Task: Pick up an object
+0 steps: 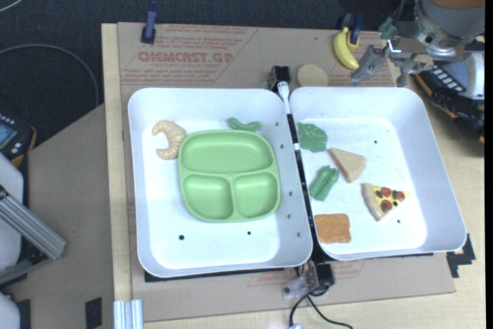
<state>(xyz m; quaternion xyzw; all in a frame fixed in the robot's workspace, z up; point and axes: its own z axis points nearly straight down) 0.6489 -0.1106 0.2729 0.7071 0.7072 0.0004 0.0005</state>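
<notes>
You have two bins side by side on the counter (115, 166). In the left bin (146, 189) a divided tray (229, 174) lies in the middle, with a croissant (168, 138) just left of it and a small bean pod (244, 124) touching its far edge. In the right bin (431, 166) you see a leaf (312, 136) near the far left, a wedge (348, 163) to its right, a pod (323, 182) below it, a pizza slice (383, 200) further right and a toast piece (333, 227) nearest to you. Behind the right bin lies a banana (346, 49), and the end effector (385, 62) hangs beside it.
</notes>
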